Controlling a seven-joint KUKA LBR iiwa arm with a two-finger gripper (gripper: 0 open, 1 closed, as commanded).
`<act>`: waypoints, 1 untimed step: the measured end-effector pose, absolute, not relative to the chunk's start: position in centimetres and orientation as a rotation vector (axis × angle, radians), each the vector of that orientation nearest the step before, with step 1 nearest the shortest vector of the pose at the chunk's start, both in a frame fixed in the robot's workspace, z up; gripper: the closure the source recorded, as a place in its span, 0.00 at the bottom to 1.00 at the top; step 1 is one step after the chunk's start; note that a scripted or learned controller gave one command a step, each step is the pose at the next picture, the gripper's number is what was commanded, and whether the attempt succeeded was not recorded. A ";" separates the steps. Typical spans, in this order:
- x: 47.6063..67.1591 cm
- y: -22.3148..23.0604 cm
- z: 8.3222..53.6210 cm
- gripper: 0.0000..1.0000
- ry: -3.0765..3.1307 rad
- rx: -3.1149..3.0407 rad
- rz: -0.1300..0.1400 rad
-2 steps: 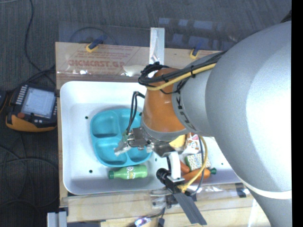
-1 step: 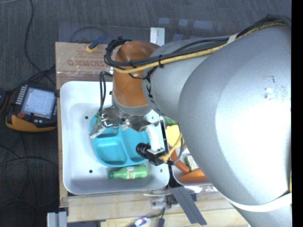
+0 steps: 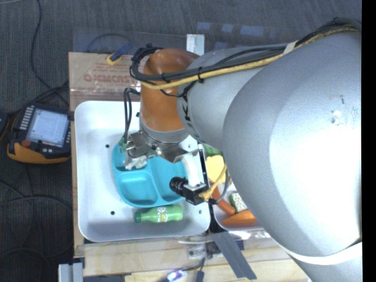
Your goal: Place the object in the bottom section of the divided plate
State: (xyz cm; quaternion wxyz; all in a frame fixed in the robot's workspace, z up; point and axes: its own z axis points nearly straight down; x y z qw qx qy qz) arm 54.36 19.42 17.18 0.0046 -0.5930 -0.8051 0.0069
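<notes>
Over the left bin (image 3: 94,157), the pincer (image 3: 134,153) hangs above the blue divided plate (image 3: 141,187); whether it is clenched I cannot tell. Below the plate lies a green bottle (image 3: 158,215).

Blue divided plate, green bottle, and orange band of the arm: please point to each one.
Blue divided plate (image 3: 141,188): camera view, floor of its lower section.
Green bottle (image 3: 160,215): camera view, middle of its body.
Orange band (image 3: 161,101): camera view, its front surface.

The arm (image 3: 247,128) overhangs the blue plate (image 3: 144,184); a green bottle (image 3: 158,215) lies just below.
</notes>
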 end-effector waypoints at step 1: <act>54.4 19.4 17.2 0.00 -2.522 -1.858 0.022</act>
